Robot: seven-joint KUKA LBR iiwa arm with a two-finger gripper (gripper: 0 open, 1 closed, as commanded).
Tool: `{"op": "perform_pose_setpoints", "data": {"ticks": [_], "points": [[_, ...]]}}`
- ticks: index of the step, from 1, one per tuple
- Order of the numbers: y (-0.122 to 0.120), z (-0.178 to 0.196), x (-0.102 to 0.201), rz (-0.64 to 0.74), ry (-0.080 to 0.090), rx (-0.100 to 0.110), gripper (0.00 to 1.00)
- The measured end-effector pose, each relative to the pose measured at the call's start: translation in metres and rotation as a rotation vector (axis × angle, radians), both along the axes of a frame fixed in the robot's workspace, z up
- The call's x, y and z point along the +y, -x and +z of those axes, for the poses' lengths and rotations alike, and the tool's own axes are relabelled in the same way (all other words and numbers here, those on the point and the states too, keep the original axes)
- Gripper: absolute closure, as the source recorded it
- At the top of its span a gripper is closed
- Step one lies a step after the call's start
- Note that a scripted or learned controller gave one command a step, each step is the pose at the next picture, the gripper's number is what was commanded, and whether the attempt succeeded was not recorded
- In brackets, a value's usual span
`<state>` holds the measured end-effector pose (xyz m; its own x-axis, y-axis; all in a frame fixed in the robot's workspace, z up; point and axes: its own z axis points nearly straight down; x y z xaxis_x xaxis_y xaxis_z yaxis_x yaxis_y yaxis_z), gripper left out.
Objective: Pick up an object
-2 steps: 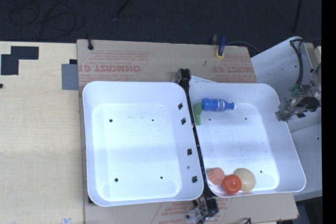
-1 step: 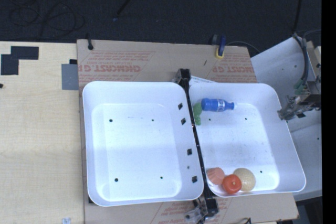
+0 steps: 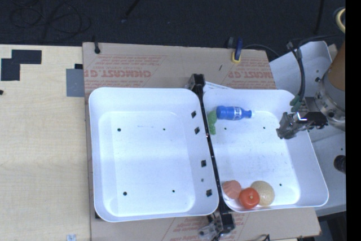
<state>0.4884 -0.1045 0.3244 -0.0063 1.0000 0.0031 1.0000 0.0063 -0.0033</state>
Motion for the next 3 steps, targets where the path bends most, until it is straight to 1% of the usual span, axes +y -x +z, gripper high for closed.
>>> {"op": "perform_pose_setpoints", "data": {"ticks": [1, 2, 3], "points": [[0.013, -0.001, 0.087, 0.002, 0.001, 0.001, 1.00], [-0.015, 0.111, 0.141, 0.002, 0.001, -0.014, 1.00], [-0.022, 0.184, 0.150, -0.004, 0.003, -0.009, 1.00]]}}
